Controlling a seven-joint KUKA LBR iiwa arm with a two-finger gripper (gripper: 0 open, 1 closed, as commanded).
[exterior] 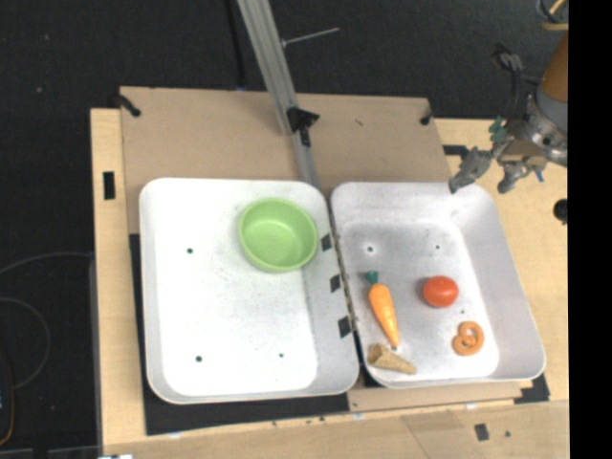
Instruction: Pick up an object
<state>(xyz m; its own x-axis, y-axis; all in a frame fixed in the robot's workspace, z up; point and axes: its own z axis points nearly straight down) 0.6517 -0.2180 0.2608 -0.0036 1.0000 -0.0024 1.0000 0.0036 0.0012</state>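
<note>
The right bin holds an orange carrot with a green top, a red tomato, a small orange ring-shaped piece and a tan wedge at its front edge. In the left bin a green bowl stands upright near the back right corner. My gripper hangs above the right bin's back right corner, well away from all the objects. It is open, with nothing between its fingers.
A slanted metal pole comes down from the top to the gap between the bins. A brown board lies behind both bins. Black clips sit along the seam between the bins.
</note>
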